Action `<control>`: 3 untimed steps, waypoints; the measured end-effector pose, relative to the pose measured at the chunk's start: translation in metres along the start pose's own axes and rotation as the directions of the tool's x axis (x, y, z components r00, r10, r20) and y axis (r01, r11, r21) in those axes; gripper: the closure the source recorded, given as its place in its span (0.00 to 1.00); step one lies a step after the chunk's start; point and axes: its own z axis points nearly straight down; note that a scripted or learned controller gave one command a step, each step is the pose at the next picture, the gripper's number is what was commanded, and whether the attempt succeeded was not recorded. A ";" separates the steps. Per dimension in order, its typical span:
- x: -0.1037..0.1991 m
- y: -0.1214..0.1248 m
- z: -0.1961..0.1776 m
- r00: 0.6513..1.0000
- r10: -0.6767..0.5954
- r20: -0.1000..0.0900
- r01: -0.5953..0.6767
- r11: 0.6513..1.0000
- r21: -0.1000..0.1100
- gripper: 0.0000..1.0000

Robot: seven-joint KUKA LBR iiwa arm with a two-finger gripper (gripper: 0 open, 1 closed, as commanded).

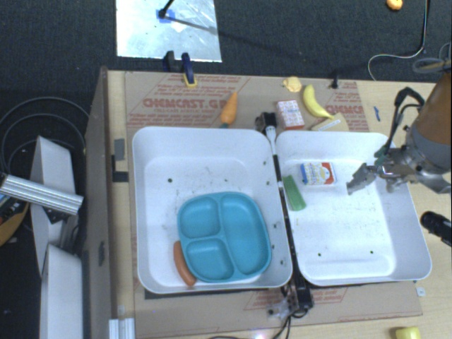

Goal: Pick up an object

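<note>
Your gripper (359,178) over right bin (395,260), fingers parted, holding nothing, small carton (316,173) just beside, green object (294,193) at bin's left wall.

Pincer (357,179) over right bin (406,260), near carton (316,173).

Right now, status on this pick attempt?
Tool over right bin, nothing between its fingers. Small carton just left of it, green piece by the divider. Nothing in the way.
</note>
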 end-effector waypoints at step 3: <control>0.043 0.148 0.151 1.000 -0.003 0.004 0.003 1.000 -0.014 0.00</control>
